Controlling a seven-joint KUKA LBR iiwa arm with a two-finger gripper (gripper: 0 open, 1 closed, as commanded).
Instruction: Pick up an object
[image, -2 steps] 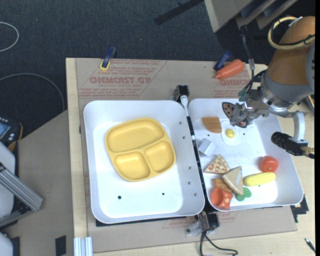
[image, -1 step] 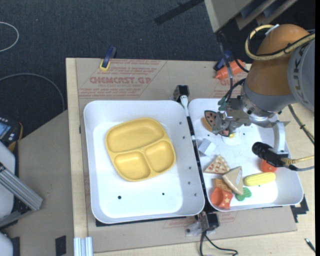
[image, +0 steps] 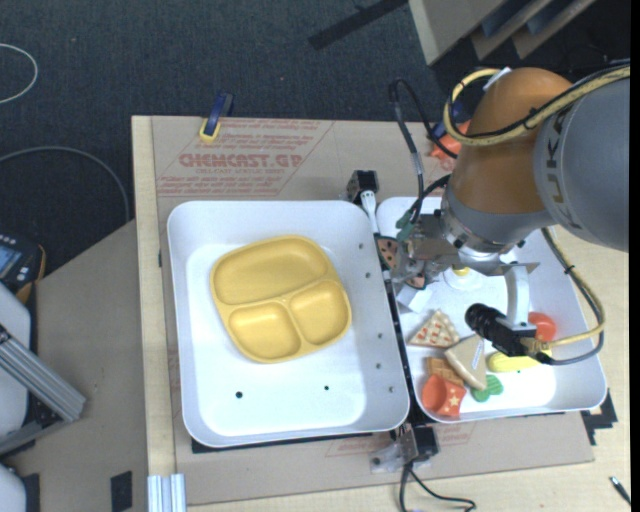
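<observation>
We saw two white bins side by side on the bench (image: 250, 155). The left bin (image: 190, 300) took up the middle of the frame and held a yellow plate (image: 280, 297) with three compartments, lying flat in the bin's upper half and clear of the walls.

The right bin (image: 572, 392) sat at the frame's right, and the arm (image: 520, 150) covered much of its upper part. The gripper (image: 412, 262) was low over the bin's upper left corner, just beside the wall shared with the left bin. We could not tell whether it was open or closed, and we saw nothing held in it.

The small things to pick lay together in the lower half of the right bin, below the gripper and apart from it. A pizza slice (image: 436, 328) was nearest the gripper, close to the bin's left wall. Just below it a tan block (image: 466, 362) lay tilted, touching an orange piece (image: 442, 397) marked with a star near the lower left corner. A green piece (image: 484, 391) sat just right of the orange one. A yellow piece (image: 508, 364) lay to the right of the block, and a red piece (image: 541, 325) sat above that, further right.

A blue and yellow clamp (image: 213, 120) gripped the bench's top edge at the upper left.
</observation>
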